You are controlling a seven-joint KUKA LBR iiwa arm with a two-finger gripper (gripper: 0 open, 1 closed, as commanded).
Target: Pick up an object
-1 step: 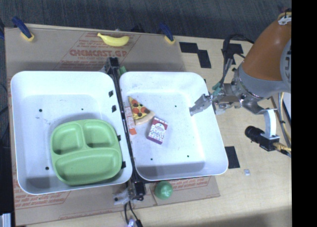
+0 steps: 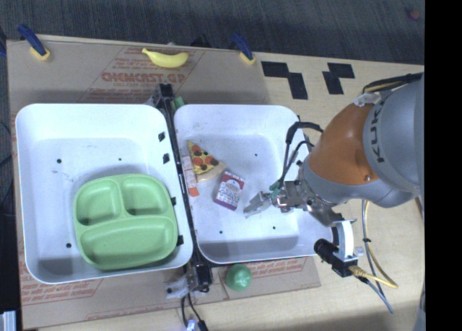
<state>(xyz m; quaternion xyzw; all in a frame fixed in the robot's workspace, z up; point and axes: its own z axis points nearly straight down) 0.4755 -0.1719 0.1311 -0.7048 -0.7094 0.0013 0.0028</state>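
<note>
Orange-banded and grey, the KUKA arm (image 2: 361,153) looms nearest the lens as it reaches in from the right over the right-hand bin (image 2: 238,117), its gripper (image 2: 254,205) low above the bin floor with the metal fingers (image 2: 252,208) drawn close to a point and nothing visible between them. Candidates for the pick lie just to the gripper's left — a small purple packet (image 2: 229,190) flat on the white floor, close beside the fingertips but apart from them, and a toy pizza slice (image 2: 202,159) farther up toward the divider. Across that divider, the left-hand bin (image 2: 43,128) carries a green sectioned plate (image 2: 126,220); a yellow banana (image 2: 166,56) rests on the cardboard above the bins, and a green ball (image 2: 238,276) sits on it below them. By the look of things the task stands at the approach step — nothing lifted yet. A next move would seem to call for spreading the fingers, shifting left to centre over the packet, then descending to close on it.
</note>
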